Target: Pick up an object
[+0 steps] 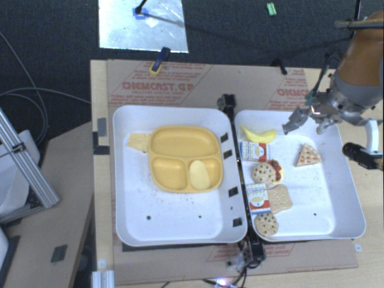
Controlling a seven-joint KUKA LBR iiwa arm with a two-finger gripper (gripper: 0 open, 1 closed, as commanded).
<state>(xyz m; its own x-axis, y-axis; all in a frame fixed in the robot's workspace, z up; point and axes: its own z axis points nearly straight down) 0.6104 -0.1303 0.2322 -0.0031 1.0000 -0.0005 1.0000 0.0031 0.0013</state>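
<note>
My gripper (310,123) hangs over the far edge of the right bin (342,221), open, with nothing between its fingers. One dark fingertip (293,123) is just right of a yellow banana (259,135). A pizza slice (308,156) lies a little nearer the camera than the gripper. Along the bin's left side lie a small carton (254,151), a cookie (262,172) with a red piece (276,170) beside it, a second carton (258,198), a tan cracker (280,198) and another cookie (266,223).
The left bin (132,221) holds a yellow divided tray (180,146) with a pale oval piece (200,174) in one compartment, and a flat yellow slice (138,141) beside it. A black divider (235,161) runs between the bins. The right bin's right half is bare floor.
</note>
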